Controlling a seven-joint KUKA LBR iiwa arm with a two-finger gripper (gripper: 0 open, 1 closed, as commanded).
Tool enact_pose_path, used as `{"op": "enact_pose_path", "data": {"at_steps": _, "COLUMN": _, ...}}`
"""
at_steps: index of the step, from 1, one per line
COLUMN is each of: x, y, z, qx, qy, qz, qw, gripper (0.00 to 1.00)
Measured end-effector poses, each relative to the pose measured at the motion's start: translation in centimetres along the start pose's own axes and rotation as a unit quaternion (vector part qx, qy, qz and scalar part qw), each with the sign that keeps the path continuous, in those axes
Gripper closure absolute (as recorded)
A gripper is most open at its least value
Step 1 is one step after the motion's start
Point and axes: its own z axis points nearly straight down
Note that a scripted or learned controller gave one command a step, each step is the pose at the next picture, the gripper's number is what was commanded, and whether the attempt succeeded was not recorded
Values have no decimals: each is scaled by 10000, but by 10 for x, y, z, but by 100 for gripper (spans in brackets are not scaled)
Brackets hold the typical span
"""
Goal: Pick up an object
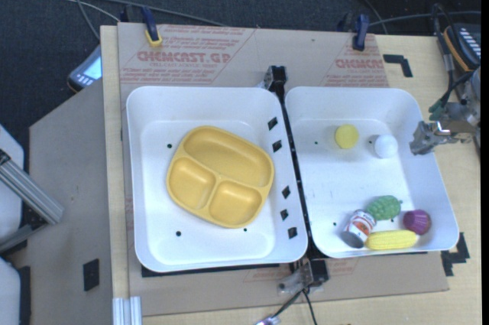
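The gripper (pixel 429 138) hangs at the right edge of the right bin (pixel 428 186), and it is not possible to tell how it is set or whether it has hold of anything. The nearest objects — a white ball (pixel 384 146) and a yellow ball (pixel 347 136) — lie apart on the bin floor. Both look light and smooth, probably rolling easily, so a grasp across the widest middle seems safest.
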Motion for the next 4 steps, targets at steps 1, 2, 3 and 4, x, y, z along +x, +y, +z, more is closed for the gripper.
{"op": "enact_pose_path", "data": {"at_steps": 1, "x": 50, "y": 21, "z": -9, "qx": 12, "qy": 12, "qz": -24, "qw": 10000, "gripper": 100}}
{"op": "enact_pose_path", "data": {"at_steps": 2, "x": 91, "y": 34, "z": -5, "qx": 17, "qy": 10, "qz": -16, "qw": 10000, "gripper": 100}}
{"op": "enact_pose_path", "data": {"at_steps": 3, "x": 136, "y": 56, "z": -9, "qx": 11, "qy": 18, "qz": -26, "qw": 10000, "gripper": 100}}
{"op": "enact_pose_path", "data": {"at_steps": 4, "x": 194, "y": 65, "z": -2, "qx": 22, "qy": 21, "qz": -28, "qw": 10000, "gripper": 100}}
